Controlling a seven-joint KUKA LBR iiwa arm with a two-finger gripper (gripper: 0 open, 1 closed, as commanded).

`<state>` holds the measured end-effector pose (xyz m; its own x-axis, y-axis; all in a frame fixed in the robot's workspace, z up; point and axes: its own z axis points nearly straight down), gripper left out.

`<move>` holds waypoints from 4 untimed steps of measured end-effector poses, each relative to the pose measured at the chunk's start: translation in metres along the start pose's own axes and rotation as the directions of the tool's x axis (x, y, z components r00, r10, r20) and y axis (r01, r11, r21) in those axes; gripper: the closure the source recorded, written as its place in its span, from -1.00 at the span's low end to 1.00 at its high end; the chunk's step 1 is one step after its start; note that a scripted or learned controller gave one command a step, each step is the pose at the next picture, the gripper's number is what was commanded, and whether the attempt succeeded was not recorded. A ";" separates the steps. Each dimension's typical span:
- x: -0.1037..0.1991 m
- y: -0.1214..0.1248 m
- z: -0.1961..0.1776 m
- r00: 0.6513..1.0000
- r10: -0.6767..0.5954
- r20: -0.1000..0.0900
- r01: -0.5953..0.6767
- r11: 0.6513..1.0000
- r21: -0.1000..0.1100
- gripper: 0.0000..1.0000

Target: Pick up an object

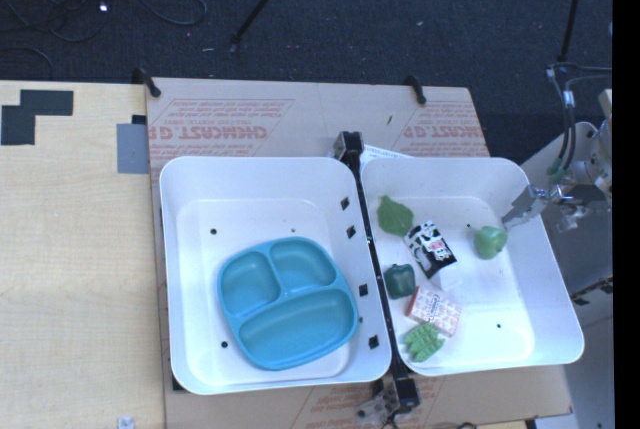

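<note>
Tray (288, 303) in left bin (190, 217)

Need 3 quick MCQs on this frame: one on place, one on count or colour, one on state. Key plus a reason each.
1. Where does the blue divided tray lie?
A. left bin
B. right bin
C. on the cardboard

2. How many compartments does the tray have?
A. two
B. three
C. five

3. How does the end effector stand to the round green object?
A. pressed on top of it
B. beside it, up and right, near the bin's right wall
C. over the left bin

Key:
1 A: the tray rests on the left bin floor.
2 B: two small sections above one long one.
3 B: the tip lies just off the green object inside the right bin, by its wall.
</note>
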<state>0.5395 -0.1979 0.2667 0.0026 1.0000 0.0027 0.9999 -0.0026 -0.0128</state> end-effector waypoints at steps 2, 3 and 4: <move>-0.008 0.001 0.042 1.000 -0.002 0.001 0.002 1.000 -0.006 -1.00; -0.013 -0.002 0.088 1.000 -0.002 0.000 0.002 1.000 -0.006 -1.00; -0.011 -0.001 0.132 1.000 -0.002 0.000 0.002 1.000 -0.006 -1.00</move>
<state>0.5366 -0.2087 0.1352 0.0001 1.0000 0.0029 1.0000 -0.0001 -0.0068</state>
